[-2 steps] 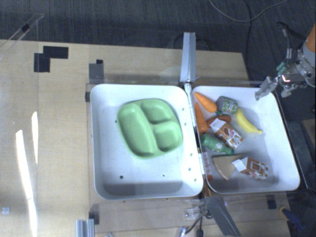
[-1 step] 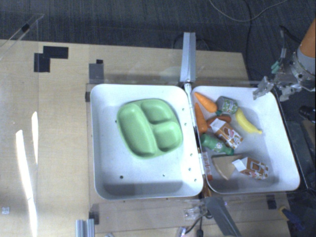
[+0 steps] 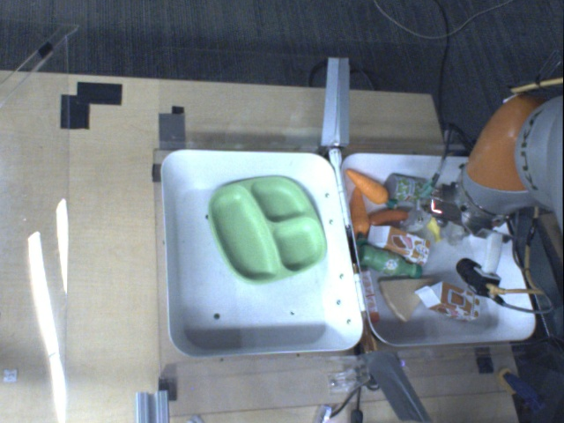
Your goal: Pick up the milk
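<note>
One gripper (image 3: 443,208), grip state impossible to tell, hovers beside a milk carton (image 3: 407,245) lying unlifted below it.

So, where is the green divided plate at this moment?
The green divided plate lies in the left white bin, near its middle, across the divider from the carrots in the right bin.

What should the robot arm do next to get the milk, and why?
Probably lower toward the milk carton, I think. The arm hangs over the right bin, where the carton lies among carrots and a green bottle, and nothing looks lifted yet. The left bin holds a green tray.
</note>
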### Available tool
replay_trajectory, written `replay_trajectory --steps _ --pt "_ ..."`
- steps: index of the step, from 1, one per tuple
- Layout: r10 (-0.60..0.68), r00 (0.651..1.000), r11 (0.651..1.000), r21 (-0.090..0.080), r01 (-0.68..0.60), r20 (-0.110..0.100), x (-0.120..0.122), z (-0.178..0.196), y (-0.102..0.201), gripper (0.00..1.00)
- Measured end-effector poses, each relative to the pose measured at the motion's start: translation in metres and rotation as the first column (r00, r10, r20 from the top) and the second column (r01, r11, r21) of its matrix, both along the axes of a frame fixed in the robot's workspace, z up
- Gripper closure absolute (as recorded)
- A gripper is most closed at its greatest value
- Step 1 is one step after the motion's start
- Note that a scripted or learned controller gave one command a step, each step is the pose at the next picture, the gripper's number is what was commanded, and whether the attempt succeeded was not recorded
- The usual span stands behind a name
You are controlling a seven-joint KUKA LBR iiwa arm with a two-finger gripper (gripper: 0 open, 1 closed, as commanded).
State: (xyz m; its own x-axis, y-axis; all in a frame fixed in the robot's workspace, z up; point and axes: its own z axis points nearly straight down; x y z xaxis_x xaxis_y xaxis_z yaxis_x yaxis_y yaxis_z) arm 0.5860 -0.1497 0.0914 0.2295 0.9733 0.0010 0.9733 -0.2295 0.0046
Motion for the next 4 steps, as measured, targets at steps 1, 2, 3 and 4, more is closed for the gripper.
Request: replay_trajectory --steps 1,2,3,4 --pt "-0.036 0.999 0.999 -0.001 0.036 0.002 0.064 0.045 0.034 0.0" --pt "0.003 1.0 1.0 -0.002 -0.003 0.002 0.075 -0.005 0.02 0.0" --pt "0.124 0.992 0.992 0.0 -0.124 0.001 -0.024 0.014 0.054 0.0" --pt "0.366 0.93 0.93 -0.009 -0.366 0.003 -0.045 0.059 -0.022 0.0"
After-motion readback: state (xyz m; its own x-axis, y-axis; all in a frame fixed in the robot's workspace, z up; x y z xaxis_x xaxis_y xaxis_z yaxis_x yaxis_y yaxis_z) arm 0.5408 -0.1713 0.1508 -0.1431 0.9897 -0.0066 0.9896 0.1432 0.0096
